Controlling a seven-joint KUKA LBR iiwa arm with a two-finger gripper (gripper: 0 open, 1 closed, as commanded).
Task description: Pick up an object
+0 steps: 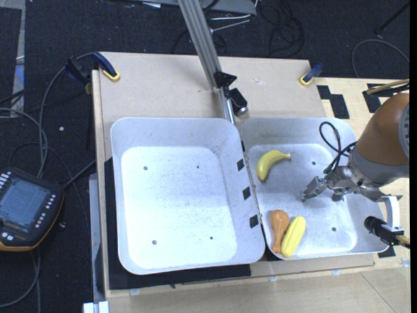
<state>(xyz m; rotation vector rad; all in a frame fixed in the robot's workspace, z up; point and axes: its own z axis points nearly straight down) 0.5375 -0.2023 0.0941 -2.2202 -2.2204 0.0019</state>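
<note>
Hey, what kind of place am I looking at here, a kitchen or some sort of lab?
Most likely a robotics lab: a grey robot arm reaches over white bins holding a toy banana, a teach pendant lies on the dark floor, and clamps hold the bench board.

I have one fixed camera, mounted high above the worktop (195, 77) and tilted down at a slant, far enough back that I see the whole board, both white bins and a margin of dark floor. The left bin (130, 135) sits mid-frame, the right bin (345, 240) toward the right. The arm (388, 139) enters from my right edge, and the far side of the worktop lies toward the top.
</note>
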